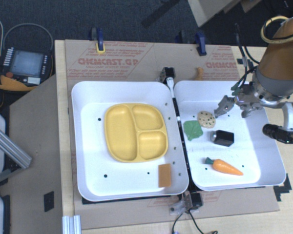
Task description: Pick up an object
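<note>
Your pincer (235, 106) hangs over the upper part of the right bin (268, 172), its two fingers spread apart and grasping nothing, one tip toward the cookie (206, 119) and the other nearer the arm (278, 57). The nearest candidates lie just below and to the left of it: the speckled round cookie, the green piece (192, 129) touching or nearly touching it, the black block (223, 138) a little lower, and the toy carrot (223, 166) well apart near the bin's lower edge. You would do best, I judge, to settle on one thing before descending; the black block stands clear of its neighbours, so the fingers could straddle it without nudging anything. The cookie looks flat and sits hard against the green piece, so a close there may catch both or slip off. Mind the raised divider between the bins on the left. Across it, the left bin (88, 145) carries a yellow compartment tray (135, 131) and a small tan block (164, 175), out of the way on the bench (63, 130).
</note>
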Controlling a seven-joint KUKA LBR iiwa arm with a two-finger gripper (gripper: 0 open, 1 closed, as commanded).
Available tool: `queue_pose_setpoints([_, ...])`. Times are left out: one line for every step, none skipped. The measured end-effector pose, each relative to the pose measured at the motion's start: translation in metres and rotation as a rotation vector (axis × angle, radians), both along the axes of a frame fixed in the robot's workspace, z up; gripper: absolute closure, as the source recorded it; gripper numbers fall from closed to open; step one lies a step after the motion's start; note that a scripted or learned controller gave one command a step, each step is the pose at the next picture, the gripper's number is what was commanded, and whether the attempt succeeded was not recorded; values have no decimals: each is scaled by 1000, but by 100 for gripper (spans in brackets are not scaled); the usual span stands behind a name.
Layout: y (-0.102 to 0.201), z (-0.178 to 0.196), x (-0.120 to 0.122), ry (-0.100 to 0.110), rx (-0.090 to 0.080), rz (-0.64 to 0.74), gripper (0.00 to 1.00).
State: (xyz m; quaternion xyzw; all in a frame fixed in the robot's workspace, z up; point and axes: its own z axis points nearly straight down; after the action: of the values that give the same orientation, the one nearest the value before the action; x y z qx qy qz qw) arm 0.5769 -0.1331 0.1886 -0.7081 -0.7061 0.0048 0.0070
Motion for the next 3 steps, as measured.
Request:
queue_pose_setpoints([0,8,3,-15,-2,3,0])
queue_pose_setpoints([-4,-36,0,-10,-2,2,0])
queue_pose_setpoints([1,-84,6,-10,-1,4,0])
